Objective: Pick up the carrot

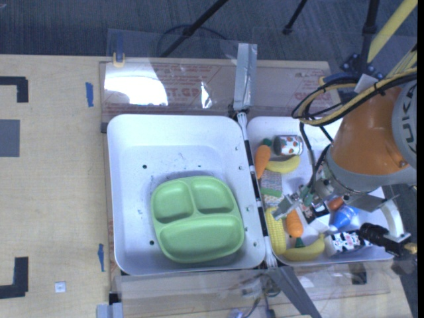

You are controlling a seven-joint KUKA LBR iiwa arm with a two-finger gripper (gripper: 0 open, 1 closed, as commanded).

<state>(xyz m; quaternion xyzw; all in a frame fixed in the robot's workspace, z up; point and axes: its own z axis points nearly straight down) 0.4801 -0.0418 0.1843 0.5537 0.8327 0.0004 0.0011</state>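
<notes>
Carrot (262, 159) lies in right bin (391, 216) at its 10 o'clock corner, against divider, just beside banana (283, 165). Gripper (296, 207) hovers low at bin centre, at carrot's 5 o'clock; you cannot tell its opening or any hold. Second orange toy (293, 224) sits under it: don't confuse. Steer toward 11 o'clock, align across carrot's length, descend clear of wall. Green plate (197, 218) in left bin (132, 151).

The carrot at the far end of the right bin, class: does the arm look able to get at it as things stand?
Probably yes. The carrot lies uncovered near the bin's left wall, a banana right beside it. The claw sits over the toys nearer the camera, with nothing tall between.
</notes>
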